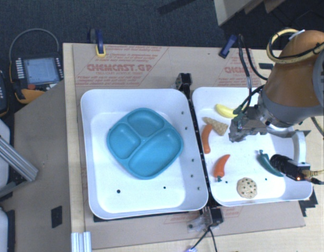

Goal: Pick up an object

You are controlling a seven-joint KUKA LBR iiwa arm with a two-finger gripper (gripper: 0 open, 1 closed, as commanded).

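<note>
The gripper (239,133) hangs over the right bin (288,192), near its upper middle. I cannot tell how it stands, open or shut; nothing is seen held in it.

Objects around it in the right bin:
- a yellow banana (223,109) just above and left of it;
- a tan wedge (216,125) just to its left;
- an orange carrot (206,138) beside the wedge, close to the bin's left wall;
- a red pepper (221,165) below it, apart;
- a round cookie (247,187) near the front edge;
- a teal item (267,163) to the lower right.

The left bin (93,156) holds a blue divided plate (145,143) at its centre, with bare floor on all sides. In the right bin, bare floor lies between pepper, cookie and teal item.
</note>
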